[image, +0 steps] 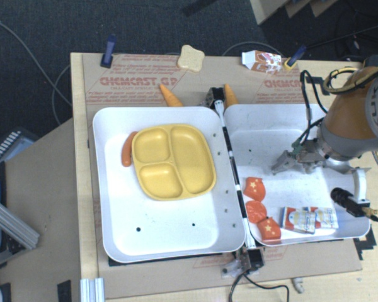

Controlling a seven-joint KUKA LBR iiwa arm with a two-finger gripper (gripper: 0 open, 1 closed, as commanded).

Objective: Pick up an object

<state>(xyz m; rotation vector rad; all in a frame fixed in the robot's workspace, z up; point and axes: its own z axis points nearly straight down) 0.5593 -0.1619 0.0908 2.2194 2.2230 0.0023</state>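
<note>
Red strawberry-shaped toys (255, 189) lie near, below-left of grey two-finger pincer (283, 163). Pincer spread open, holding nothing. Could grab air: toys sit close to white bin wall (234, 162).

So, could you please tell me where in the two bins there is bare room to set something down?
Left bin: bare floor in front of the yellow divided tray. Right bin: bare rear part behind the claw. Crowded: the right bin's front, with red strawberry pieces and a small carton.
</note>
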